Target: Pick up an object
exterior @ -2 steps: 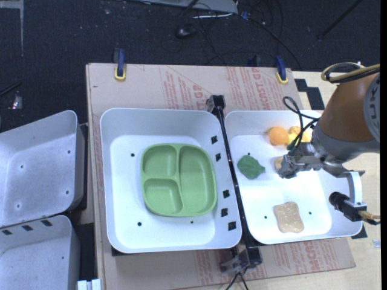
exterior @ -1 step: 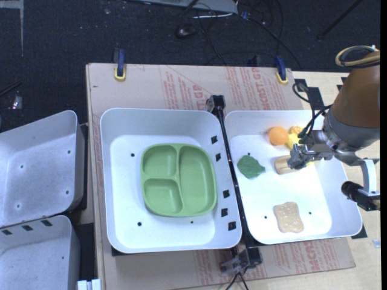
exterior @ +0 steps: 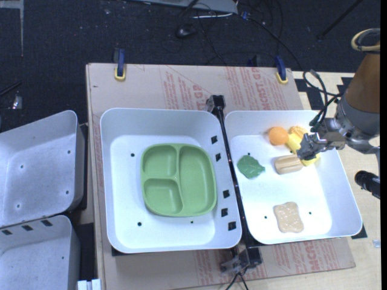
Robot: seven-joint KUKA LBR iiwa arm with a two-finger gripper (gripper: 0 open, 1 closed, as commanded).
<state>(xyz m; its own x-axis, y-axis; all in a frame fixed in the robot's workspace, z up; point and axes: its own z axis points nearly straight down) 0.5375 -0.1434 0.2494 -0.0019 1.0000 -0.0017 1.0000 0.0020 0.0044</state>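
- The gripper (exterior: 309, 147) hangs low over the right bin (exterior: 344, 180), right above a yellow piece (exterior: 294, 141); whether its fingers are open or closed cannot be told.
- Nearest the camera in that bin lies a beige slab (exterior: 288, 217).
- Farther back: a green lump (exterior: 250, 167), a tan cylinder (exterior: 288, 164), perhaps touching the yellow piece.
- Farthest, an orange ball (exterior: 278, 136).
- The left bin (exterior: 115, 162) holds a green divided plate (exterior: 179, 180).

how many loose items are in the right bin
5: a round orange ball at the back, a yellow piece beside it, a tan cylinder, a green lump, a beige slab in front. The end effector may hide more.
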